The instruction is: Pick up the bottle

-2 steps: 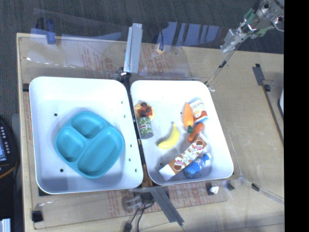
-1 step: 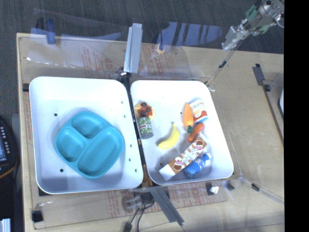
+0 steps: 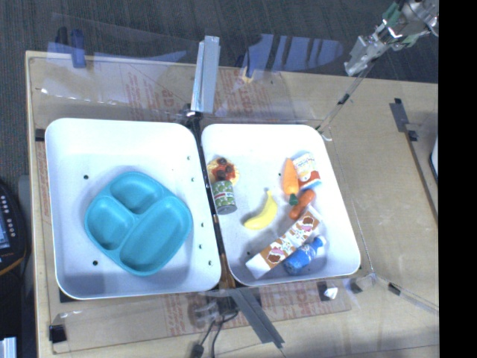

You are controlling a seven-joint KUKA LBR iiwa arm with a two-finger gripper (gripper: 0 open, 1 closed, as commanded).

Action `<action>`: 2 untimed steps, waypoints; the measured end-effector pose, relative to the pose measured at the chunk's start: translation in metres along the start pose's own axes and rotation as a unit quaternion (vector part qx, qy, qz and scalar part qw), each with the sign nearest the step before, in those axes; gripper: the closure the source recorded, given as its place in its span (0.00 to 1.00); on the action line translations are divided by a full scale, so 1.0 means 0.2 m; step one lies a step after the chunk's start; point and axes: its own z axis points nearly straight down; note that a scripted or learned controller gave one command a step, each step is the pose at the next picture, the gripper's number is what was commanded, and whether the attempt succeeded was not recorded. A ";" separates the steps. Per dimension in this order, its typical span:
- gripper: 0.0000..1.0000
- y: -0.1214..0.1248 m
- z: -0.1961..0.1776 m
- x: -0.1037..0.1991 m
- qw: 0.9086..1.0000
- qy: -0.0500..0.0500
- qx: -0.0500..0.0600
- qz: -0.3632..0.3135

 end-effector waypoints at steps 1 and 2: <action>1.00 0.01 -0.05 0.01 1.000 0.000 0.000 -0.004; 1.00 0.02 -0.10 0.01 1.000 -0.001 0.000 -0.007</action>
